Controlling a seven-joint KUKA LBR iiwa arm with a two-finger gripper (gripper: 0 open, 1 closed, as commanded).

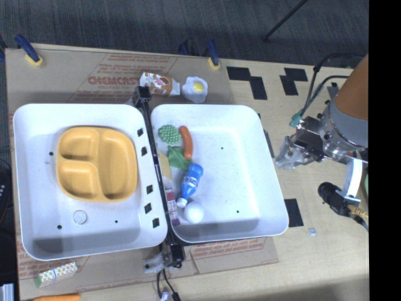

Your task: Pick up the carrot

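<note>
1. Hazards, near edge to far edge.

1.1 At the near end of the right bin [250, 221], a white ball [193, 214] lies just beside the cap of a blue bottle [190, 182]. The bottle runs up toward a green leafy piece [176, 157]. A descent that lands short of the target is likely to close on the bottle instead.

1.2 The carrot [186, 142] lies near the bin's far-left corner, at 10 o'clock from the bin centre. It runs near to far, with its near end touching or overlapping the green piece. A round green object [167, 133] sits just beside it at 9 o'clock. Crowding on two sides may cause a double pick, or may push the carrot toward the bin wall.

1.3 The carrot is narrow and rounded. An off-centre closure may squeeze it out sideways.

1.4 The left bin [37, 231] holds a yellow divided tray [97, 163], well apart from the target.

2. Arm pose.

2.1 The hand [289, 153] is over the counter [313, 249], outside the right bin, at 3 o'clock from it. It is well apart from the carrot. It holds nothing visible. Whether it is wide or narrow cannot be told.
</note>
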